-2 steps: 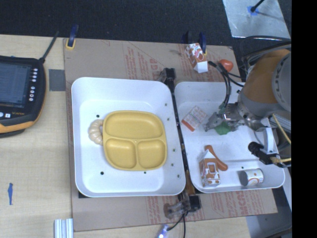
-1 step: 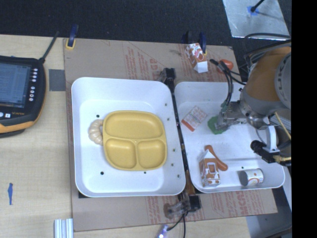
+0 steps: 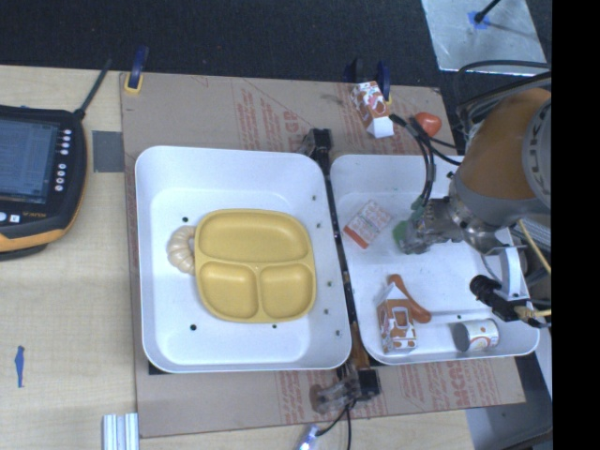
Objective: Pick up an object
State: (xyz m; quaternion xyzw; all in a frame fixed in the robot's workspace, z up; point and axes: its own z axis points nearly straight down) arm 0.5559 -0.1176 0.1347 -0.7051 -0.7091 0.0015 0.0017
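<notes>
Gripper (image 3: 413, 233) low inside right bin (image 3: 441, 350), near its middle; whether it grips anything can't be made out. One small clear packet (image 3: 367, 223) just left of it, on the bin floor. Below it, one small carton (image 3: 397, 321) with one brown curved piece (image 3: 410, 298) touching its top. One small can (image 3: 475, 336) below and to the right, lying on its side. Left bin (image 3: 161, 251) well left: one yellow divided tray (image 3: 253, 264), one beige lump (image 3: 180, 248) tucked against its far edge. One more carton (image 3: 372, 107) above, outside the bins. One handheld screen (image 3: 36, 176) far left.
</notes>
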